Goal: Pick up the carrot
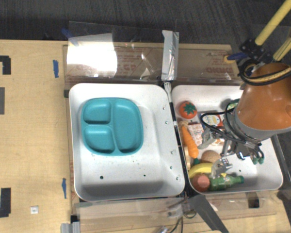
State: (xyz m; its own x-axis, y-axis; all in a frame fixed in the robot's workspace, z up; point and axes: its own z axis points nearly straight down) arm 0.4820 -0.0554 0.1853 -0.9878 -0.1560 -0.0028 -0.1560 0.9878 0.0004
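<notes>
The carrot point(189, 141) is a slim orange root lying lengthwise along the left wall of the right bin point(266, 178), its tip pointing toward the front. My gripper point(223, 161) hangs over the middle of that bin, to the right of the carrot and a little nearer the front. It is apart from the carrot. A brown round item point(210, 156) lies between the two. The orange band point(269, 101) of the arm hides the bin's back right part.
A red tomato point(187, 109) sits behind the carrot and a printed packet point(197, 131) lies beside it. A banana point(201, 169), a red fruit point(201, 181) and a green bottle point(228, 181) crowd the front. The left bin point(155, 174) holds a teal divided plate point(112, 125).
</notes>
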